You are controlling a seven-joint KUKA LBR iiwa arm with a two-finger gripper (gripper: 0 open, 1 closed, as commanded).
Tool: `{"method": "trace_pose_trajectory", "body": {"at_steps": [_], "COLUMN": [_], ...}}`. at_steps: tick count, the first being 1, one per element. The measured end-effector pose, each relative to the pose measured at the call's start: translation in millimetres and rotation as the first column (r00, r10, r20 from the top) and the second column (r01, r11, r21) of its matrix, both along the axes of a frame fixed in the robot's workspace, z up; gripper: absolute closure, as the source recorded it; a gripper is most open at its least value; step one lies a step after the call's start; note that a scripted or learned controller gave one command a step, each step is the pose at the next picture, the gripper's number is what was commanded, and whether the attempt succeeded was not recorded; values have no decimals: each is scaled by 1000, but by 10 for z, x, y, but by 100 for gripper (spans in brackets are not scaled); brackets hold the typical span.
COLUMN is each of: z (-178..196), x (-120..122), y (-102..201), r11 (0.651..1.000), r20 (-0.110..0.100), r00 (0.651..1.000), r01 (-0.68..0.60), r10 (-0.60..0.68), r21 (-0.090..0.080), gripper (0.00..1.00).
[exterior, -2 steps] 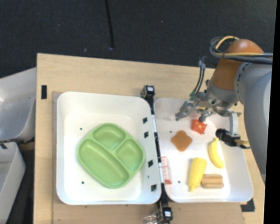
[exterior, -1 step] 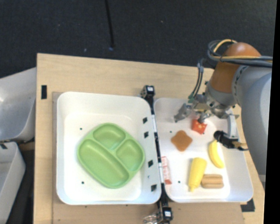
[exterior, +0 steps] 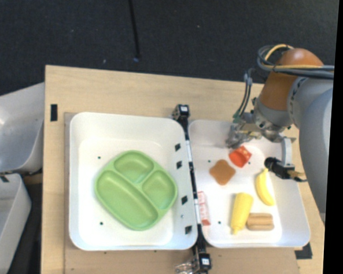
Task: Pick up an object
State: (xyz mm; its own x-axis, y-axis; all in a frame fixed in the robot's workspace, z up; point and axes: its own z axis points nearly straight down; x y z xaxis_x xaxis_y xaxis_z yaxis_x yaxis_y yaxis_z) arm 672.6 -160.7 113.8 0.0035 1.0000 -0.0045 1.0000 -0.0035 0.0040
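Gripper [exterior: 241, 139] down in right bin [exterior: 287, 230], poised at red cup [exterior: 240, 157] for a pick; finger state impossible to tell; green plate [exterior: 136, 189] alone in left bin [exterior: 74, 214].

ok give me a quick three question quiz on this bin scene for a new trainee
1. True or false: the green divided plate lies in the left bin.
2. Multiple choice: which item lies nearest the gripper? A. red piece B. corn cob C. banana
3. Fill in: the brown flat piece lies in the ____ bin.

Key
1. True.
2. A; the red piece sits just below the gripper.
3. Right; it shares the right bin with the corn cob, the banana and a sausage-like roll.
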Motion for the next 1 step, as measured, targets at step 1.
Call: {"method": "trace_pose_trajectory", "body": {"at_steps": [1], "z": [524], "x": [-47], "y": [-91], "r11": [1000], "r20": [1], "r00": [1000], "r01": [-2], "r10": [2], "r21": [3], "gripper": [100]}}
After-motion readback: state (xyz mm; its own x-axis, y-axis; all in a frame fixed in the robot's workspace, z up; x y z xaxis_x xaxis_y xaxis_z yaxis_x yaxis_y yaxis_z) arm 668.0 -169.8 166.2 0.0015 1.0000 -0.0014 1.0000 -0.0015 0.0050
